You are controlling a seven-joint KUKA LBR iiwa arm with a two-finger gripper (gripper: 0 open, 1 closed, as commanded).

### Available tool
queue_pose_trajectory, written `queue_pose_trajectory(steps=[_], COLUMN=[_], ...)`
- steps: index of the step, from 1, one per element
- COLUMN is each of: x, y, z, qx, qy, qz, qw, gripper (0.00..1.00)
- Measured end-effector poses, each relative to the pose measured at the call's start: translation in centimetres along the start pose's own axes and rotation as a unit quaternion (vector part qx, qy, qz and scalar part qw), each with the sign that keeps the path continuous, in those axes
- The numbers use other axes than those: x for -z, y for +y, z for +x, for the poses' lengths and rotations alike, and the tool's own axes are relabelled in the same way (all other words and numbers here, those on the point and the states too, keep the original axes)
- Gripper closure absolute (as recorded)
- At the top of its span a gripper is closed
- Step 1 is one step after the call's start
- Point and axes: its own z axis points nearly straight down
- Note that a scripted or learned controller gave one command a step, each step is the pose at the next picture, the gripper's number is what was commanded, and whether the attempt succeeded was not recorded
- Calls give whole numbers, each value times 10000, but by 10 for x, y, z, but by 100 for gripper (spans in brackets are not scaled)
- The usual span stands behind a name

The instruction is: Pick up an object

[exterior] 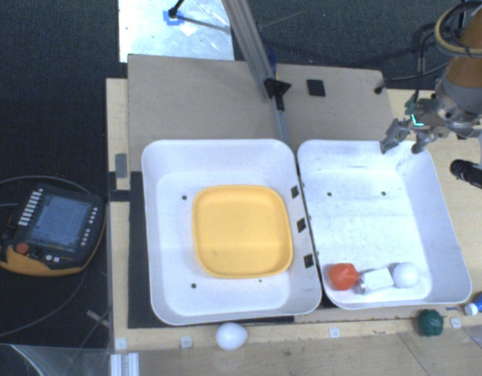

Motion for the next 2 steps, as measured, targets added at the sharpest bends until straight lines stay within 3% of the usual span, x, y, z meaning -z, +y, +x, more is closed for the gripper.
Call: queue_pose_trajectory(steps=[1,2], x=[0,-47], y=[0,7], z=[0,-5], qx=[0,-1], qy=[0,3], qz=[0,17], qw=[10000,10000], gripper=[0,0])
